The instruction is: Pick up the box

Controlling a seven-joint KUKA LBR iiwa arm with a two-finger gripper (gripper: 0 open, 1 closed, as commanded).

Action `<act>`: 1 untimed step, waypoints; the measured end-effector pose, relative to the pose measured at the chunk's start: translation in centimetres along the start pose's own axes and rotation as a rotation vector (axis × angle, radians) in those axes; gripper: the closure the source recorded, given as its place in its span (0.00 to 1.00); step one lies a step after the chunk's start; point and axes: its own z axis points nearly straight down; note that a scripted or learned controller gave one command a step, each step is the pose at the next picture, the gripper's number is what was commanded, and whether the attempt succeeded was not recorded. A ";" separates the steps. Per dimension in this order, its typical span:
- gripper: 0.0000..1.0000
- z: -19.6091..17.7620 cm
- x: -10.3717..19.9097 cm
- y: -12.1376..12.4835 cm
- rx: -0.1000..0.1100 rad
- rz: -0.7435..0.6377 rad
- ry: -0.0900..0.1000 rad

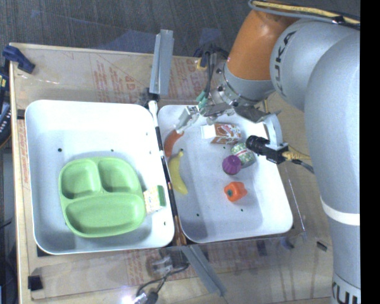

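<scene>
Box (223, 132) lies near the far rim of the right bin (275, 217), with bare floor toward the near rim. Hand (193, 114) hovers just left of box; grip state cannot be told.

cam: single fixed overhead | slanted down on tabletop (82, 68) | both bins in frame | arm (316, 75) enters right
</scene>
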 end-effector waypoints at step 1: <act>0.00 13.0 -4.4 1.0 0.002 0.103 0.001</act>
